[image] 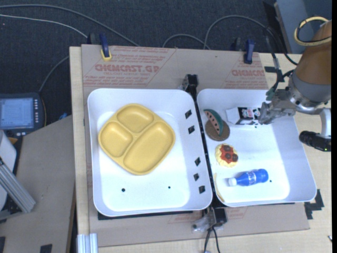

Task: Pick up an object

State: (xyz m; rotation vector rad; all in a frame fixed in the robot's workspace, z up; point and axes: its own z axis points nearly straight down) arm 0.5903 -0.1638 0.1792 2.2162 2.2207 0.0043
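The right bin (295,152) holds a watermelon-slice toy (215,124), a small yellow pastry with red topping (226,155), a blue bottle with a white cap (248,178) lying on its side, and a white card with black print (238,114). My gripper (265,115) hangs over the bin's upper right part, just right of the white card. Nothing shows between its fingers. The left bin (100,136) holds a yellow divided plate (136,138).
A black divider with clips (197,141) runs between the two bins. Cardboard (131,65) lies under them, held by blue clamps (105,49) at the back. Cables (231,22) trail behind the bench. A screen (18,112) stands at the left.
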